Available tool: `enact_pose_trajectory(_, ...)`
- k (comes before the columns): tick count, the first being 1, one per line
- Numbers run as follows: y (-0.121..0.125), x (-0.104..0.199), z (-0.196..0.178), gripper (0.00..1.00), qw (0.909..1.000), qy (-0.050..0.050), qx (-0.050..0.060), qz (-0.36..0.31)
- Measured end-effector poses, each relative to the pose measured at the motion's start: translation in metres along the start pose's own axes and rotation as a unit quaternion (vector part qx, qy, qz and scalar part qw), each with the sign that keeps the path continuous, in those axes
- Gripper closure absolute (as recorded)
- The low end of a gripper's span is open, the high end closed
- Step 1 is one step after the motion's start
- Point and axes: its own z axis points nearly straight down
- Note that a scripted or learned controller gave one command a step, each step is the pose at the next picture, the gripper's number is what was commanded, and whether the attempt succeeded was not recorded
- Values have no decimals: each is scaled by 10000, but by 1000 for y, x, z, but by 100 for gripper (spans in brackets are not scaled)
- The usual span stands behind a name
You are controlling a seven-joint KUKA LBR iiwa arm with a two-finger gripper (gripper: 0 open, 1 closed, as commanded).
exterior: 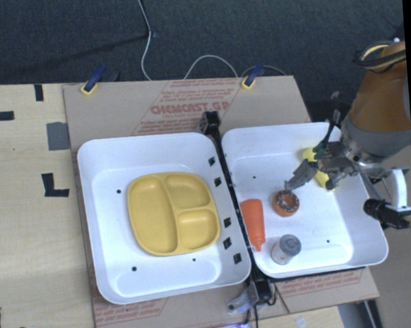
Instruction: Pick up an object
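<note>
Round brown donut (286, 203), seemingly speckled; gripper (289, 184) just above it.

One fixed camera above the bench (32, 209) — looking down aslant.

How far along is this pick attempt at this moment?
Done: the arm has reached into the right bin. In hand: nothing visibly; the tool hangs just above the donut. Left: grasping and lifting. The carrot and grey cup lie in the bin, the yellow tray in the left one.
</note>
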Motion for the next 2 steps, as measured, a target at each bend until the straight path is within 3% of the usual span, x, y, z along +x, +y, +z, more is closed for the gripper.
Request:
enact_pose_trajectory(1,3,0,-7,0,10000,-10,-63,-19)
enact_pose_trajectory(2,12,1,42,0,10000,-15,-48,-16)
